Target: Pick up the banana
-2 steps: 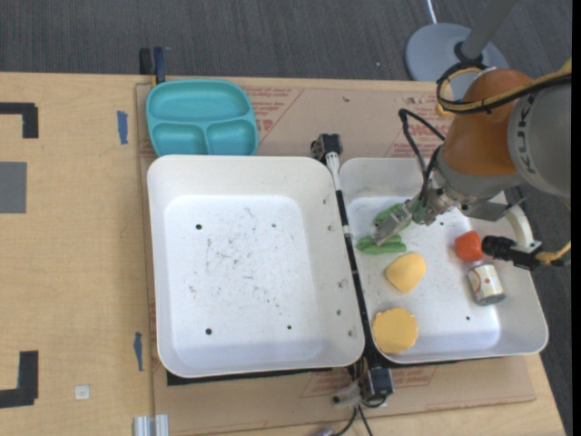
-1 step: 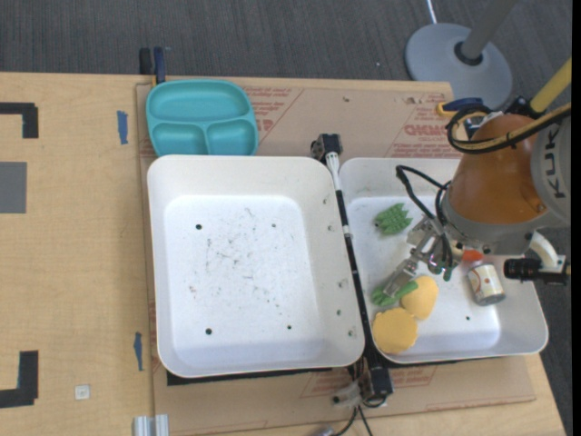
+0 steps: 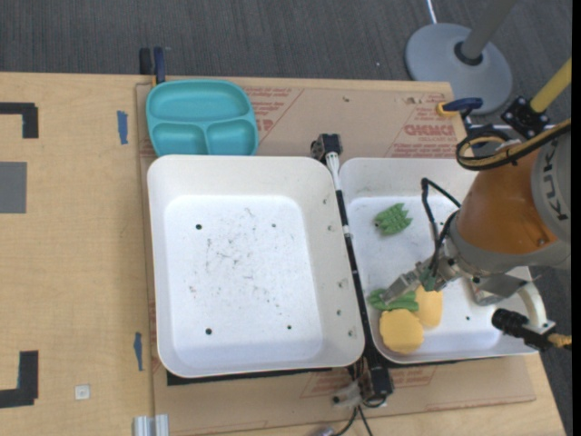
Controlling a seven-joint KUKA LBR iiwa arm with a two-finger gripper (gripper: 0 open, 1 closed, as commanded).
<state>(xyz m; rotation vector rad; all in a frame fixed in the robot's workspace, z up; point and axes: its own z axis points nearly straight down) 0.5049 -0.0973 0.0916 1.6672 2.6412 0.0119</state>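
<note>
Red upside-down print on the cardboard sheet — unreadable; "KU" on the arm.

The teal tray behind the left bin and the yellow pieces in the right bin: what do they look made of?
The teal tray looks like moulded plastic: one even colour, rounded compartment walls, a soft sheen. The yellow pieces by the end effector look like toy food, matte plastic or foam; the view leaves that open. Which one is the banana is unclear.
</note>
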